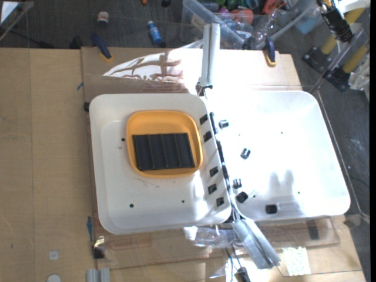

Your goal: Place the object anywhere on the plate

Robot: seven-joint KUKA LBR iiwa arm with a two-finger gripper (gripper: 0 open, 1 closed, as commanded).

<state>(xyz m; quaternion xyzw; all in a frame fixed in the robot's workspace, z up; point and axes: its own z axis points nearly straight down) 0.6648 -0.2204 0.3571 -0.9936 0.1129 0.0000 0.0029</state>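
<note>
White bin holds an orange plate; black ridged object lies flat on it.

Two shallow white bins lie side by side on the wooden desk — the left bin and the right bin, touching along a clipped seam. Beyond the desk, on the dark floor, stands a clear tub of bright toys — beside it a blue bottle.

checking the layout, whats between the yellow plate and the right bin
In the camera view, the divider where the two bins meet, with a row of small black clips, lies between the yellow plate and the right bin.
</note>
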